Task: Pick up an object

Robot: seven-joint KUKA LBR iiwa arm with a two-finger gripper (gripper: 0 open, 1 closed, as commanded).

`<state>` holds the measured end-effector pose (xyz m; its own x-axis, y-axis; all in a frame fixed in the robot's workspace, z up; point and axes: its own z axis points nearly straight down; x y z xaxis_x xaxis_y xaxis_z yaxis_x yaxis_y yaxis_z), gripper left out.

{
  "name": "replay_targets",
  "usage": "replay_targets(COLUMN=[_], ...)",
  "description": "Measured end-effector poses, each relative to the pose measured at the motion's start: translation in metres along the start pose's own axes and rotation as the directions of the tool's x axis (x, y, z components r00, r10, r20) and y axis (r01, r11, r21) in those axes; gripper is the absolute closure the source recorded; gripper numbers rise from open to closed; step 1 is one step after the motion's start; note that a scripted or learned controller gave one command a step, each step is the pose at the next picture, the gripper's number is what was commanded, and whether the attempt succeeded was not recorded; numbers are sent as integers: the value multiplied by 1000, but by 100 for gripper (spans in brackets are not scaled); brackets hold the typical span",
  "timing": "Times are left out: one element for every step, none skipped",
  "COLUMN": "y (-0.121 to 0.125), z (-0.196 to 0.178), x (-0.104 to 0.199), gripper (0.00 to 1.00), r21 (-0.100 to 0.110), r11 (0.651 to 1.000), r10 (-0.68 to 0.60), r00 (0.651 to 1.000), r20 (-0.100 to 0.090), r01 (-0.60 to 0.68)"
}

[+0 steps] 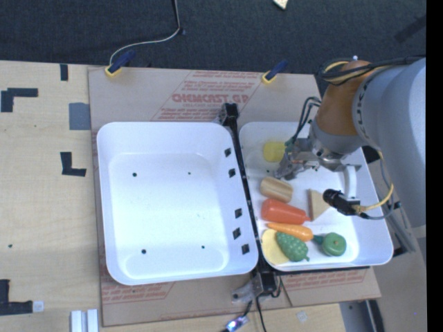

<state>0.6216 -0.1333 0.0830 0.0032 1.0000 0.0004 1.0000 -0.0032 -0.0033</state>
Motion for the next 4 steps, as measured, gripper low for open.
replay_targets(y=[-44, -74, -61, 42], z=[-19, -2, -27, -28], x=[12, 18, 9, 37], gripper=[100, 100, 100, 100], r21=[0, -6, -4, 38], r11=[1000, 1000, 1000, 999], r10=[-3, -3, -4, -9], r00=[1000, 1000, 1000, 1000], r20=[0, 1, 1, -4], r01=[3, 3, 4, 9])
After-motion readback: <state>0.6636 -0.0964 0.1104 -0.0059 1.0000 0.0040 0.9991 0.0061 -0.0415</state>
